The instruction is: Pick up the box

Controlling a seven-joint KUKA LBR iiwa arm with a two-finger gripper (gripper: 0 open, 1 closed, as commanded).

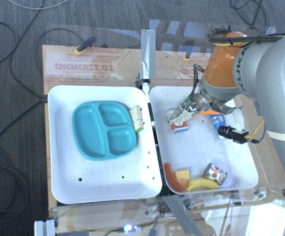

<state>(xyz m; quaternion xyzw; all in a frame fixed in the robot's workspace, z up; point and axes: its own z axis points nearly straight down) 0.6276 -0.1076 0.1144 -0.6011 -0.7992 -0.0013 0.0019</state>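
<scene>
The box (180, 127) is small, white with red and blue print, and lies in the upper left part of the right bin (241, 181). My gripper (178, 115) hangs directly over it, slanting down from the right, its tip right at the box's top edge. From this slant I cannot make out whether the box is held or only touched. The grey arm with its orange band fills the upper right corner.
A blue item (217, 120) and an orange scrap (209, 112) lie beside the wrist. A red sausage (170, 176), cheese wedge (183, 174), banana (202, 184) and can (215, 173) sit along the right bin's front. The left bin (64, 181) holds a blue divided tray (104, 130) and a patterned packet (136, 117).
</scene>
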